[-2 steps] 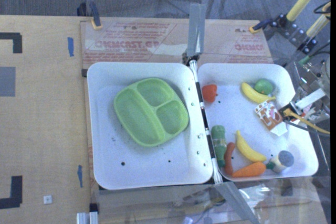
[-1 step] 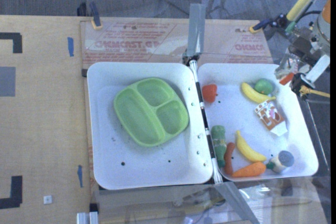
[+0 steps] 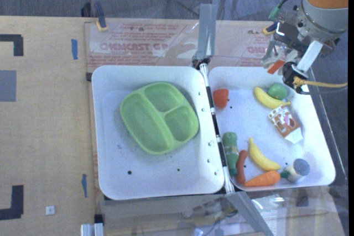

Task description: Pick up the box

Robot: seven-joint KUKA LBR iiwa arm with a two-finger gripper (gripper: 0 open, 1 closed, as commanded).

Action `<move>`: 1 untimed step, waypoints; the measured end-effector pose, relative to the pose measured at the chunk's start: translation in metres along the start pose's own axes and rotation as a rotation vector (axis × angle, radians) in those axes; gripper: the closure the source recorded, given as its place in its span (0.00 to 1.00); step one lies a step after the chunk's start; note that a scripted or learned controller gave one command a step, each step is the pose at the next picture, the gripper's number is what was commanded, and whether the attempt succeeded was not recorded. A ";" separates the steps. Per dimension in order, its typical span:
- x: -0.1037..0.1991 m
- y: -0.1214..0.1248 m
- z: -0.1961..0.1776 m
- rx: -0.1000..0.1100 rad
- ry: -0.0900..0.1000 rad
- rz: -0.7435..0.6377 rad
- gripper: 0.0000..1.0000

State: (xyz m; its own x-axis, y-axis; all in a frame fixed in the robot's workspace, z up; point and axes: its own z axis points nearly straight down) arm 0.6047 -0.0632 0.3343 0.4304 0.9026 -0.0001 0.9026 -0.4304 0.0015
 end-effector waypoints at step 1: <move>0.001 0.000 -0.010 -0.002 -0.001 -0.002 1.00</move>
State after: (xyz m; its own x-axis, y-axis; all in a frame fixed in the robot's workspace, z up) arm 0.6055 -0.0622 0.3446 0.4287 0.9034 -0.0006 0.9034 -0.4287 0.0034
